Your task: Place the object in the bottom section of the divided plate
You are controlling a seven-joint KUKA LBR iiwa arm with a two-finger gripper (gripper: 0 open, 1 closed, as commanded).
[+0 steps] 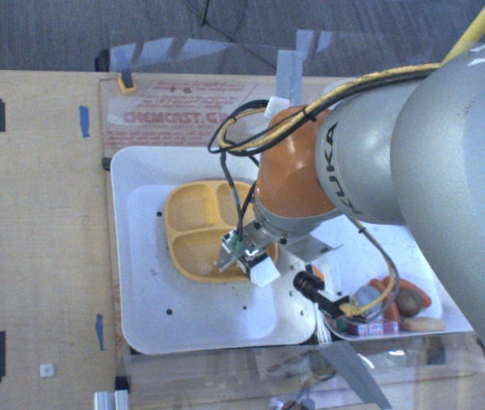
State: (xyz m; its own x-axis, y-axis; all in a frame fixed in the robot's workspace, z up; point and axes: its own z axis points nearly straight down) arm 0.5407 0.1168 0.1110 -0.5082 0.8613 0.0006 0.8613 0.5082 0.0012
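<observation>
1. One grey robot arm [447,143] with an orange band above the wrist reaches in from the right side of the camera view and bends down over the left of two shallow white bins [131,229].
2. A yellow divided plate [193,229] lies in that left bin, slightly above its middle. Two smaller sections sit along its top edge, and one wide section runs across its lower edge.
3. The gripper [232,259] sits at the right end of that wide lower section, over or just touching the plate's rim. Whether its tips touch the plate cannot be told.
4. Nothing can be made out between the tips, which are small and partly hidden by the wrist. It cannot be told whether they are apart, together, or clamped on anything.
5. The object to be placed cannot be picked out at the gripper. A cluster of small items [396,306], orange, red and tan, lies in the right bin [447,323], well apart from the plate, below and to the right of the gripper.
6. As a judgement, the relation that matters is this: the bare floor of the lower section lies just to the left of the gripper, with its long axis running left to right, so a release calls for only a short shift leftward.
</observation>
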